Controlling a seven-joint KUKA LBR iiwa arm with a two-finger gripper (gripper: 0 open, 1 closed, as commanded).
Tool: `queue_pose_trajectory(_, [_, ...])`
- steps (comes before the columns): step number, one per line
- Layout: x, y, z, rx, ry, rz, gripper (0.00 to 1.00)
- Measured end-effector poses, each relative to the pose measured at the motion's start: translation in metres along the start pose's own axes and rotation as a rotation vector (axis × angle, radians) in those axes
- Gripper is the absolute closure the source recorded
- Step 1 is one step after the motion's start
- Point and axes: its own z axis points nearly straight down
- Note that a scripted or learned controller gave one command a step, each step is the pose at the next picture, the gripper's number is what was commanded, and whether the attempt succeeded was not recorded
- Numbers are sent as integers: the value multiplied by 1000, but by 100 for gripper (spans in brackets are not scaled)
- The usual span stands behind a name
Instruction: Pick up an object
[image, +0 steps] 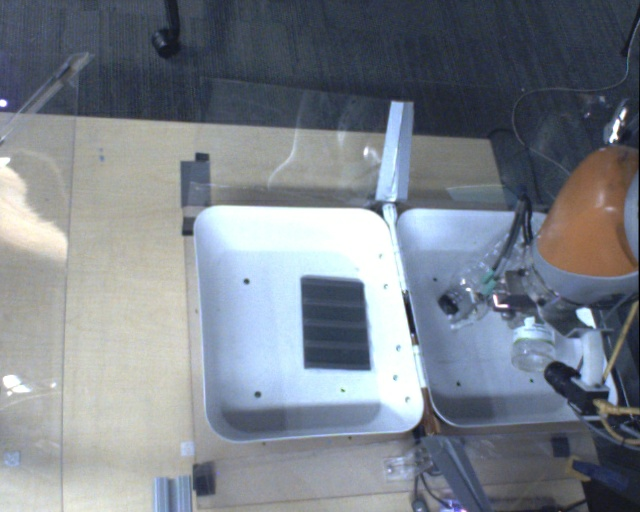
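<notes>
A dark ribbed rectangular pad (335, 322) lies flat in the middle of the left bin (230, 260). My gripper (458, 301) hangs low over the right bin (440, 240), left of the bin's middle, below the orange-banded wrist (595, 215). Something clear and crinkled (483, 268) shows just beside and behind the gripper; whether it is held I cannot make out. A clear round plastic item (533, 346) sits in the right bin under the arm, to the right of the gripper.
A metal divider post (395, 150) rises behind the seam between the two bins. Cables (600, 395) and arm hardware crowd the right bin's near right corner. A clear sheet covers the bench on the left.
</notes>
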Motion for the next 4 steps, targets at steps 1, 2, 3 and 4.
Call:
queue_pose_trajectory(1, [-18,62,64,0,1,103,0])
queue_pose_trajectory(2, [-19,109,107,-10,-1,33,0])
queue_pose_trajectory(3, [-19,146,113,88,6,2,0])
queue_pose_trajectory(4, [5,149,9,-6,-1,6,0])
